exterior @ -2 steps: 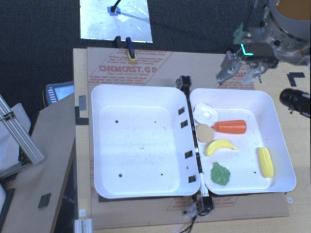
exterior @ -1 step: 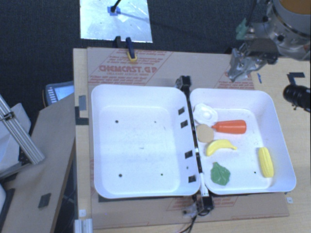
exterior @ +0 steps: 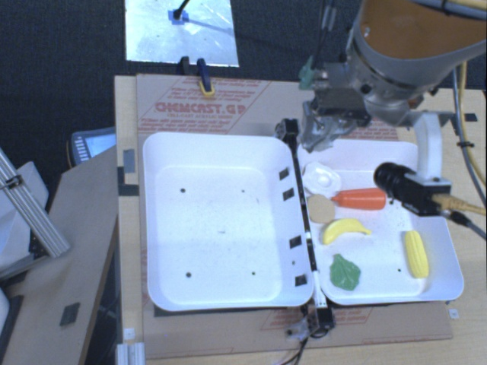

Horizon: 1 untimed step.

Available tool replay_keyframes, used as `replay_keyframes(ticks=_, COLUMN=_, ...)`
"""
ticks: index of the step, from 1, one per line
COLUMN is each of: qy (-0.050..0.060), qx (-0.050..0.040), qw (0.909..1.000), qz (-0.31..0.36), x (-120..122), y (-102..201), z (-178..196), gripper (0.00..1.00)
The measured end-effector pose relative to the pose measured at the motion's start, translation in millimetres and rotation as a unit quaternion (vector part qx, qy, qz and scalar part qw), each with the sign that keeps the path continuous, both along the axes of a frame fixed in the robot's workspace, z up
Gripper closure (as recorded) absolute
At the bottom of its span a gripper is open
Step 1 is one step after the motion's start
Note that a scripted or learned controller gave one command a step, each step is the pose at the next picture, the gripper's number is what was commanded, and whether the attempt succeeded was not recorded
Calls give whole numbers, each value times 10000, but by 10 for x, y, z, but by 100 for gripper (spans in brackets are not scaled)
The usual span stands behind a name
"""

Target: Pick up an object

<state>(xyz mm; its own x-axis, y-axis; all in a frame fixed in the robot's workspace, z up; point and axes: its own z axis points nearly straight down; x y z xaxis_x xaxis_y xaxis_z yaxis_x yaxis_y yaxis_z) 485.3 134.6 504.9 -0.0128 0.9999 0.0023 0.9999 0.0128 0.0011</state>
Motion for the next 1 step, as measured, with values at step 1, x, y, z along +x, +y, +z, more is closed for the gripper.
replay_keyframes(ticks=1, qy=-27, qx=6, qw=10000, qz=-11, x=454, y=777, z=314, gripper=100)
